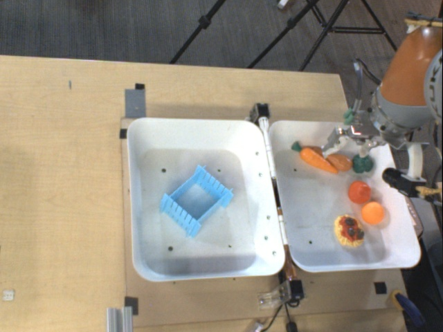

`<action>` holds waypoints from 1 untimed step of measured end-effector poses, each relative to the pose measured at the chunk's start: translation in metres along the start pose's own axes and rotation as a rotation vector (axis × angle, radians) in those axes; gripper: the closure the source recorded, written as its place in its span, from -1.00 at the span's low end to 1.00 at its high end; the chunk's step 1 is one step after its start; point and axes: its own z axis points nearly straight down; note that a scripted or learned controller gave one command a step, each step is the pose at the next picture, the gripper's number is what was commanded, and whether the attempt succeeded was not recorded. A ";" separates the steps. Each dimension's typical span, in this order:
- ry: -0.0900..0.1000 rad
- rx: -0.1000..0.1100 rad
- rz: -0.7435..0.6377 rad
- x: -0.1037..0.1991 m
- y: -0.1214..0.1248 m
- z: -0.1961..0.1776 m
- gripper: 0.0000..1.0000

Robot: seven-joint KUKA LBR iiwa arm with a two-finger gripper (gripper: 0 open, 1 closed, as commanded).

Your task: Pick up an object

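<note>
Well to the claw's left, a light-blue square plastic frame with ribbed walls (196, 200) lies in the left white bin (145, 185). The claw (346, 138) hangs low over the right white bin (304, 247), just above an orange plastic carrot with a green tip (315, 158); I cannot tell how far it is open. Below it lie a red ball (359, 191), an orange ball (373, 214) and a yellow tart with dark berries (349, 230).

This looks like a robotics lab. A plain plywood table (62, 185) carries two white bins (138, 206) clamped side by side, grey carpet (104, 12) lies beyond, black tripod legs (325, 12) stand on it, and a grey-and-orange robot arm (415, 81) reaches in.
</note>
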 end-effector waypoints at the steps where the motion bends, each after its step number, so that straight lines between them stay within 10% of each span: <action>1: -0.001 -0.007 -0.231 0.028 0.024 0.099 -1.00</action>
